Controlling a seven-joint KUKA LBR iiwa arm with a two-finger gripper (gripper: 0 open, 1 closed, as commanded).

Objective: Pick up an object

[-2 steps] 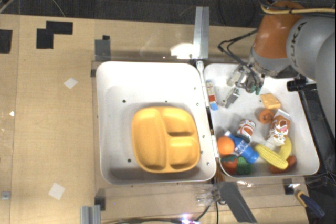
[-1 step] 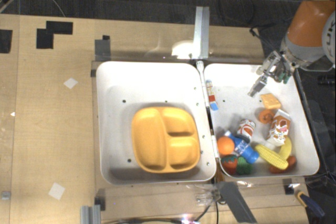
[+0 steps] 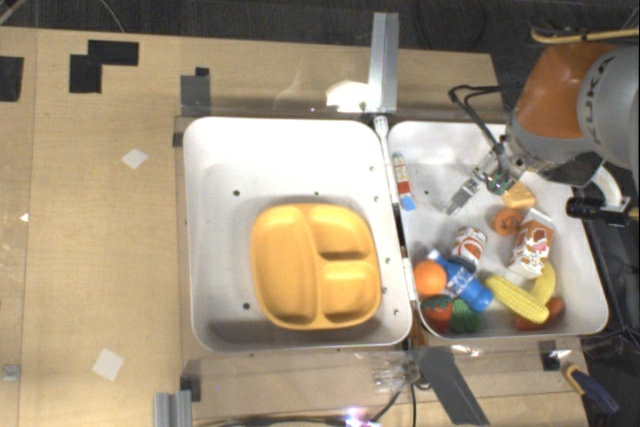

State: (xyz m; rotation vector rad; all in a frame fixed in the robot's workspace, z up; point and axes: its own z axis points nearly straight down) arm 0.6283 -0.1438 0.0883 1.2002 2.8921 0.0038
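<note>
The arm point(image 3: 575, 105) reaches in from the right over the right bin point(image 3: 440, 150), and its gripper point(image 3: 478, 187) hangs low above the bare far-left part of that bin's floor. Whether the gripper is open or closed cannot be told at this size, and nothing is visibly held in it. The things worth picking are crowded toward the near and right side of the same bin: an orange ball point(image 3: 430, 277), a blue bottle point(image 3: 468, 286), a corn cob point(image 3: 517, 299), a banana point(image 3: 544, 280), a red and white can point(image 3: 468, 246) and a small tan block point(image 3: 518, 197) just right of the gripper. The left bin point(image 3: 215, 215) holds a yellow divided tray point(image 3: 315, 265), well apart from the arm. To do the pick well, I judge it best to choose one item with free space on two sides, such as the can or the tan block, instead of diving into the tight pile by the near wall. The gripper should line up across the item's narrow width, come straight down, and close only once it sits on both sides of the item. The risk is nudging neighbours or pinching two things at once.
</note>
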